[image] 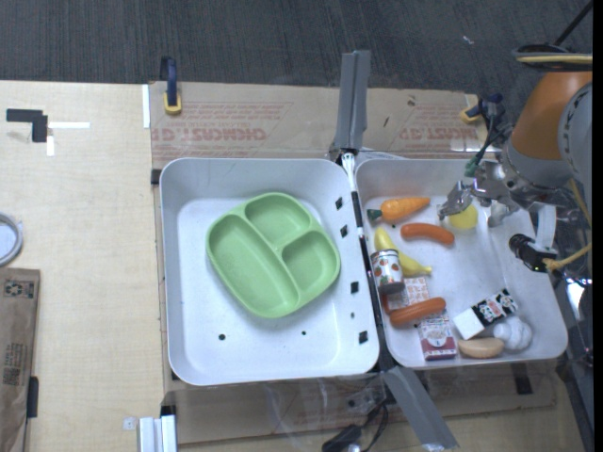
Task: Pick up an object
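Two white bins sit side by side, and in the right bin [556, 332] the gripper [462, 205] hangs over a yellow lemon-like piece [463, 218] beside the carrot [403, 207], probably lining up a grasp, grip state unclear.

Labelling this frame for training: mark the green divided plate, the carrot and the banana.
green divided plate [247, 269]: camera view, floor of its largest compartment.
carrot [405, 207]: camera view, middle of its orange body.
banana [386, 243]: camera view, its upper yellow part.
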You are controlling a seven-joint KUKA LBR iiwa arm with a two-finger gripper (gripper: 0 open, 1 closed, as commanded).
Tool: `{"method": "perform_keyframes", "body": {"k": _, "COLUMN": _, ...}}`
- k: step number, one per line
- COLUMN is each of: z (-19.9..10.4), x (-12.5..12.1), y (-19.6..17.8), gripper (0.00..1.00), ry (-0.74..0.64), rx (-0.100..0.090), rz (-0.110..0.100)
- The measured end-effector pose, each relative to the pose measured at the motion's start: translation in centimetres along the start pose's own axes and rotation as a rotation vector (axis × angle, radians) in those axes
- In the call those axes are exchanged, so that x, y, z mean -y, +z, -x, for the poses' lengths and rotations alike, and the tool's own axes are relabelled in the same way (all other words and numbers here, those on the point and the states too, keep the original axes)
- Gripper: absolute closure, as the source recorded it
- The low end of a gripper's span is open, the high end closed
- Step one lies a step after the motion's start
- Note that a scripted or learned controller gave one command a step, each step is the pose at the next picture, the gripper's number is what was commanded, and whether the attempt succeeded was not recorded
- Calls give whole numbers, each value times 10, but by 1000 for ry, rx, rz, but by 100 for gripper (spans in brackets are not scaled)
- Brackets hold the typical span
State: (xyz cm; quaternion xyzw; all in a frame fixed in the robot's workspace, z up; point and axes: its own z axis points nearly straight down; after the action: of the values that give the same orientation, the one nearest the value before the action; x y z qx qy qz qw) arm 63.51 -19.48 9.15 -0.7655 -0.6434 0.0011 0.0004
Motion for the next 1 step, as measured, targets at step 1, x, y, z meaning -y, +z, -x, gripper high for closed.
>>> {"method": "perform_keyframes", "body": {"k": 1, "z": 0, "x": -1, "y": -10, "gripper": 100, "ry": -3, "rx": 1, "rz": 1}}
